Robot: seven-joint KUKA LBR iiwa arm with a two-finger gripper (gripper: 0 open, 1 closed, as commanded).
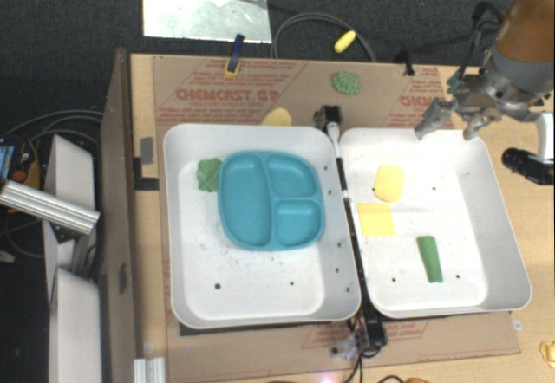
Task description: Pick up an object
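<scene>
Hovering over the far right corner of the right bin, claw with both fingers spread apart, nothing between them. Grey wrist above it, orange band higher up at the view's right edge.

Right bin: yellow rounded object near its left wall; flat yellow square just below it, about touching; green stick lower right, apart.

Left bin: blue divided plate, green leafy piece touching its left edge.

Counter behind bins: green round piece, yellow piece at left bin's rim.
</scene>
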